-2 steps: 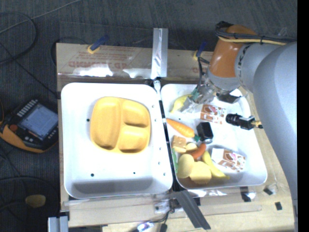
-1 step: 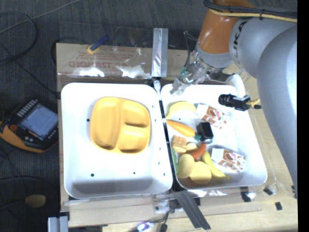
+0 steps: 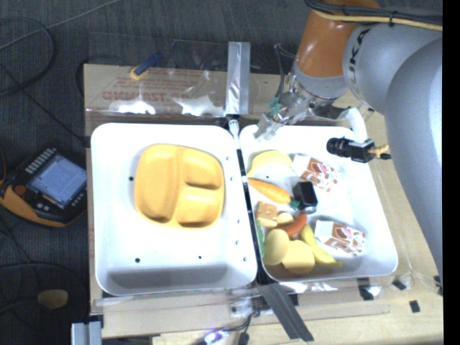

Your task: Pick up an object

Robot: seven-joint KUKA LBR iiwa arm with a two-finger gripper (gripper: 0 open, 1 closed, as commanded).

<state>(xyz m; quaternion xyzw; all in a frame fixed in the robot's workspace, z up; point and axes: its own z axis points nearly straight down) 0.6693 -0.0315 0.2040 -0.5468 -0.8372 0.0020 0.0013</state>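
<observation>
Two white bins sit side by side on a brown bench, the left bin (image 3: 115, 264) and the right bin (image 3: 374, 221) meeting at a dark seam, with grey carpet all around. Clear crumpled plastic sheet (image 3: 180, 85) lies behind them, and a handheld control pad (image 3: 47, 185) rests on the floor well to the left.

A yellow divided tray (image 3: 176, 185) lies alone in the left bin. The right bin is crowded along its left side: a pale yellow round piece (image 3: 269, 162), an orange carrot (image 3: 268, 190) just below it, a small black block (image 3: 305, 194), two printed cartons (image 3: 318, 172) (image 3: 343, 237), a yellow pear-shaped piece (image 3: 277, 244), a banana (image 3: 320, 251) and a red piece (image 3: 296, 225) packed close together.

From the right comes the grey arm, its orange band (image 3: 323, 38) above the wrist. The gripper (image 3: 277, 123) hangs over the right bin's back-left rim, above the toys, touching none. Its fingers look slightly parted with nothing between them.
</observation>
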